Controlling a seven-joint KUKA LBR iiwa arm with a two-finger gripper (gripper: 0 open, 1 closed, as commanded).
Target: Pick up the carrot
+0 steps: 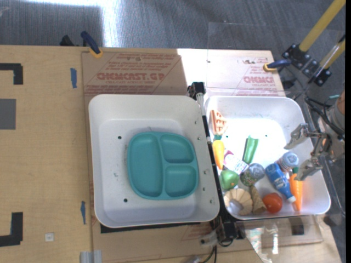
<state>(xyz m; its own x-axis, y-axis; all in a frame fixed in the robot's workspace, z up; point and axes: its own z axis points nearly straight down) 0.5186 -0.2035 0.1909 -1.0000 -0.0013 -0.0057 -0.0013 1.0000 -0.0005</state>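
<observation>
Just below pincer (305, 151), carrot (296, 192)

Two bins side by side on the tabletop (44, 163): left bin (104, 147) holding a divided tray (162, 165) at its middle, right bin (274, 111) crowded along its near half. In the right bin, carrot (296, 193) against the right wall, bottle (278, 181) just left of it, tomato (272, 203) nearer. Gripper (307, 151) over the right rim, just beyond the carrot.
</observation>
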